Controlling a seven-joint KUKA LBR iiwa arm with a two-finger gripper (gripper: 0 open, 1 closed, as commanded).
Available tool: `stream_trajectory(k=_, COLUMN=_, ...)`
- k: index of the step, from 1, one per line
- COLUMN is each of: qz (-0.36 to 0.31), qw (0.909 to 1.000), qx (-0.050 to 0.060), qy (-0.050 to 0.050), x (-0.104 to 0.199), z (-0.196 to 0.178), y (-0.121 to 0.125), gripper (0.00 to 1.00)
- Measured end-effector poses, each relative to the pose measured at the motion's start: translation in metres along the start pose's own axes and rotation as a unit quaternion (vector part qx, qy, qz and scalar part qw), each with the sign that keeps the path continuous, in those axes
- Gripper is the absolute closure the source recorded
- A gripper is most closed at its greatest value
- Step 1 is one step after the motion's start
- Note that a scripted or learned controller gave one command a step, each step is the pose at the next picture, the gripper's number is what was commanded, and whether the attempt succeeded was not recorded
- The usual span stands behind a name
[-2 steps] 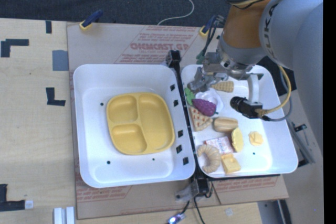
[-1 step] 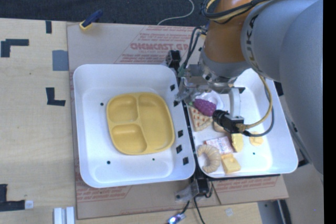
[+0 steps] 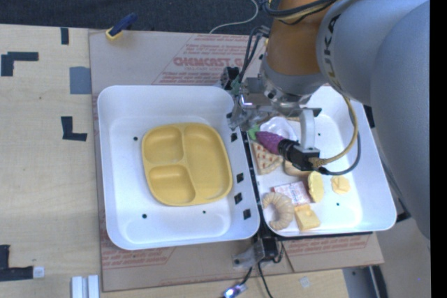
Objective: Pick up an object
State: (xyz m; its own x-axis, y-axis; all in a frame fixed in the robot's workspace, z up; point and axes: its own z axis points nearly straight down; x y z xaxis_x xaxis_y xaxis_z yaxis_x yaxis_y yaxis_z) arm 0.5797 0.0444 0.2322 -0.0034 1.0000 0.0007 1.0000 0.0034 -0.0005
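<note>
The right bin [image 3: 367, 216] holds several toy foods. A purple eggplant [image 3: 269, 142] lies by a red-checked pizza slice [image 3: 267, 161]. Toward the front are a tan croissant [image 3: 279, 209], a yellow cheese block [image 3: 307, 218], a pink-and-white packet [image 3: 289, 192] and two yellow pieces [image 3: 316, 186]. My gripper [image 3: 246, 116] hangs below the orange wrist band, over the bin's far-left part beside the divider and just above the eggplant. A black part near the eggplant's right end blocks the view there.
The left bin [image 3: 119, 150] carries a yellow divided plate [image 3: 186, 164]. A cardboard sheet [image 3: 160, 56] lies under both bins. A blue-and-yellow item [image 3: 121, 26] sits at its far left corner. The arm's bulk covers the right bin's back and right side.
</note>
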Motion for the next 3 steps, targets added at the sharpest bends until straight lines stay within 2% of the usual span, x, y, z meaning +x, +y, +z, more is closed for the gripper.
stream_trajectory(k=1, qz=0.001, qw=1.0, qx=0.001, qy=-0.001, x=-0.008, z=0.003, y=-0.004, gripper=1.0)
stream_trajectory(k=2, qz=0.001, qw=1.0, qx=0.002, qy=-0.001, x=0.0, z=0.019, y=-0.006, gripper=1.0)
stream_trajectory(k=3, qz=0.001, qw=1.0, qx=0.0, qy=0.0, x=-0.006, z=-0.001, y=-0.009, gripper=1.0)
